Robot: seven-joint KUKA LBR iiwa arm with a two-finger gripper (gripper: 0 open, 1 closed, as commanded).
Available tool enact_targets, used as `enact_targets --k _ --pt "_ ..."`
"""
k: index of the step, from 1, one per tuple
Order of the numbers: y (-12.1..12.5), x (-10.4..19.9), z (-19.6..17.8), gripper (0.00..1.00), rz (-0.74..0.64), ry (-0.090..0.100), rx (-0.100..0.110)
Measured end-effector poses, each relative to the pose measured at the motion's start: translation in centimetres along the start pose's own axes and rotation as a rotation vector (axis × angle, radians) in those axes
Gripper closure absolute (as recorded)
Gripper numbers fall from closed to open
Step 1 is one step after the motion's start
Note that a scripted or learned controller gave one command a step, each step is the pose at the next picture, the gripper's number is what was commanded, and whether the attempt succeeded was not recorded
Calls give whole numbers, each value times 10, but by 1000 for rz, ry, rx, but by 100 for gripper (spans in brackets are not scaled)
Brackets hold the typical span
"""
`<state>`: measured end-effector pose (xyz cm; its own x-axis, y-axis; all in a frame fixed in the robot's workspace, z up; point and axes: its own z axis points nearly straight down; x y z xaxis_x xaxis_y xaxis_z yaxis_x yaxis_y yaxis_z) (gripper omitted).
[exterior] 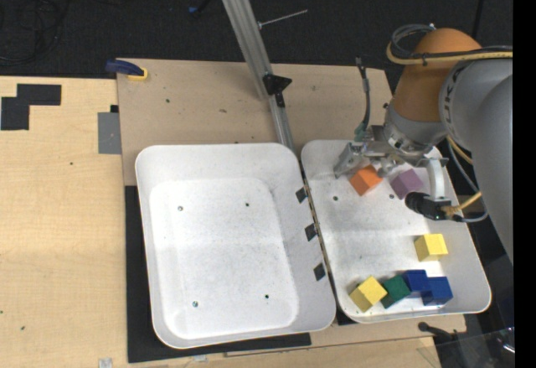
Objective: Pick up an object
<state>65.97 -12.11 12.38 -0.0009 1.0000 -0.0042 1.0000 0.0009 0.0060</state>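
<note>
We see the big shallow white plastic bin on the left (219, 242), its floor bare w/ only a few dark specks, so lots of open room there; its right rim runs touching the second bin's left rim, w/ small black clips (308, 230) along that seam. A slanted grey aluminium rail (248, 38) comes down from the top toward the seam's far end.

Next, the right-hand white bin (368, 232): its middle floor is bare, things sit near edges. At the far end, the small orange cube (364, 181) sits just under the two-finger gripper (368, 158); beside it to the right a pale purple block (407, 183). We can't tell if the jaws are spread or pinching — the wrist hides the tips, and whether the cube is touched is unclear.

Near the right rim, a yellow cube (430, 246) stands apart. Along the near rim, close together: another yellow block (366, 293), a green block (395, 288), a blue block (427, 286), the blue one close to the near-right corner.

The grey arm w/ orange band (440, 73) enters from the right, over the bin's far-right corner.
</note>
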Motion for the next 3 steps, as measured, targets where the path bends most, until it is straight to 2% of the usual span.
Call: enact_targets --k 1,2,3 --pt "1 -1 -11 100 3 0 -2" --pt "5 5 -71 100 -2 4 2" --pt "5 5 -114 100 -3 4 3"
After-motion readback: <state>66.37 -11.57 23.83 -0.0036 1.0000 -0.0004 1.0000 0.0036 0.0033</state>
